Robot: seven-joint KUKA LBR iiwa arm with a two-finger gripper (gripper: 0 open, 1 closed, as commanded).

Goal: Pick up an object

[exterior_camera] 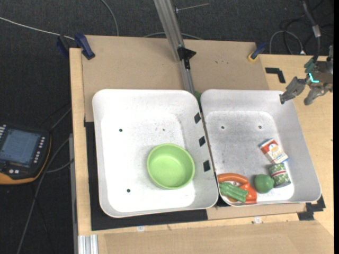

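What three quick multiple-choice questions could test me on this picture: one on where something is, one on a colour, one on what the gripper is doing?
1. Where is the bowl?
A. left bin
B. right bin
C. on the bare bench

2. What colour is the bowl?
A. red
B. green
C. blue

3. Where is the gripper?
A. down in the left bin
B. touching the bowl
C. up beside the right bin's far right corner, holding nothing

Answers:
1 A: the bowl sits in the left bin.
2 B: it is light green.
3 C: the gripper is at the corner of the right bin, its fingers spread with nothing between them.
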